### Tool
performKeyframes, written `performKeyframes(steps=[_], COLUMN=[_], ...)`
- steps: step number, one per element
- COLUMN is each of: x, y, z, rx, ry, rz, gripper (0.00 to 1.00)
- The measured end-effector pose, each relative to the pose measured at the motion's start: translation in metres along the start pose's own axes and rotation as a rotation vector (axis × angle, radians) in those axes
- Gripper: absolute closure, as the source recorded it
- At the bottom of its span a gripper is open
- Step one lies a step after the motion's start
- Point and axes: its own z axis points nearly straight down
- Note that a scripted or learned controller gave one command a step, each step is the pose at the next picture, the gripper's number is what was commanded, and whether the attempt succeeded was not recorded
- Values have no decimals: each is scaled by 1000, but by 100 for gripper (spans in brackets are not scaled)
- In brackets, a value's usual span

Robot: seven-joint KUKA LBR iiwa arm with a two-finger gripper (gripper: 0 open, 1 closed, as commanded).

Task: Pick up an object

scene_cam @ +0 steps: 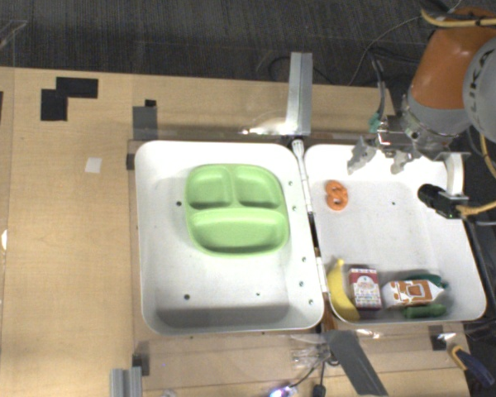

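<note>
Two shallow white bins sit side by side on the desk (58, 246), shown before any grasp has been made. Nearest the viewer, along the lower edge of the right bin (397, 213), lie a yellow banana (339, 292), a small red-and-white carton (363, 289), a brown-and-white carton (409, 291) and a green item (422, 310) tucked against it; all rest on the bin floor, close together. Farther up, an orange pretzel-shaped piece (337, 195) lies alone near the bin's left wall. The left bin (161, 222) holds a green divided tray (234, 208) at its centre. At the upper right of the frame the claw (379, 157) hangs over the far edge of the right bin, its two fingers spread wide with nothing between them, well apart from the cartons and nearer the orange piece. Judged from this arrangement, the task is at its start: no object is lifted, and choosing, descending, closing and raising are all left to do.
</note>
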Motion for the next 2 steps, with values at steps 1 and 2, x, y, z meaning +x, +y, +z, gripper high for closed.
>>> performKeyframes(steps=[1,2], x=[1,1], y=[2,2], z=[-12,-12], rx=[-6,-6], ry=[0,0], rz=[-5,-4], gripper=[100,0])
